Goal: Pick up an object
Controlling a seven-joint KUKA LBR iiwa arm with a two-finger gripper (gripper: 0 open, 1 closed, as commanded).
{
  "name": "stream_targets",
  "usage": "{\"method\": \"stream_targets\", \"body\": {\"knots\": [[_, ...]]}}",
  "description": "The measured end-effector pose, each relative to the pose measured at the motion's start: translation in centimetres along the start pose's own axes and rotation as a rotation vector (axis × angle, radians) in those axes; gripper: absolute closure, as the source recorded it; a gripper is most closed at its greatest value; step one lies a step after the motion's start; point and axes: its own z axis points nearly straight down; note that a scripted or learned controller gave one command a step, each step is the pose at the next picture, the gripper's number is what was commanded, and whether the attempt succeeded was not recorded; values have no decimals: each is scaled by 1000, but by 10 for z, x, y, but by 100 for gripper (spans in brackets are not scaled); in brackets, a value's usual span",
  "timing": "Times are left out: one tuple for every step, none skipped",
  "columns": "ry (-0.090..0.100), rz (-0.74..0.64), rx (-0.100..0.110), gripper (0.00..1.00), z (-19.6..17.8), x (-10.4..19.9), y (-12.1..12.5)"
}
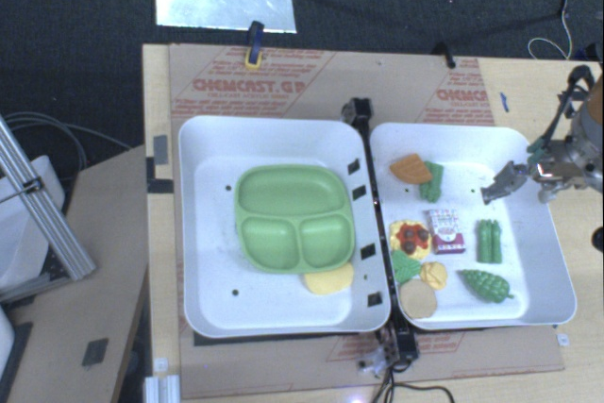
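One pincer (pixel 500 184) above the right bin (pixel 552 231), empty, its opening impossible to tell.

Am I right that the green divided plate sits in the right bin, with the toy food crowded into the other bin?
Not quite. The camera view shows the green divided plate in the left bin; the toy food is crowded into the right bin.

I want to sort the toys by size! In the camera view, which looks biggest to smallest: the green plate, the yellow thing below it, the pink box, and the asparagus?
1. Green plate, by far.
2. Yellow thing.
3. Pink box and asparagus look about alike, so I won't rank them.
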Motion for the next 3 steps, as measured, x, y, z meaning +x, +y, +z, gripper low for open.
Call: {"method": "stream_targets", "body": {"knots": [[1, 4, 8, 0, 108, -25, 1], [-2, 3, -9, 0, 178, -11, 8], [-4, 4, -11, 100, 168, -12, 9]]}}
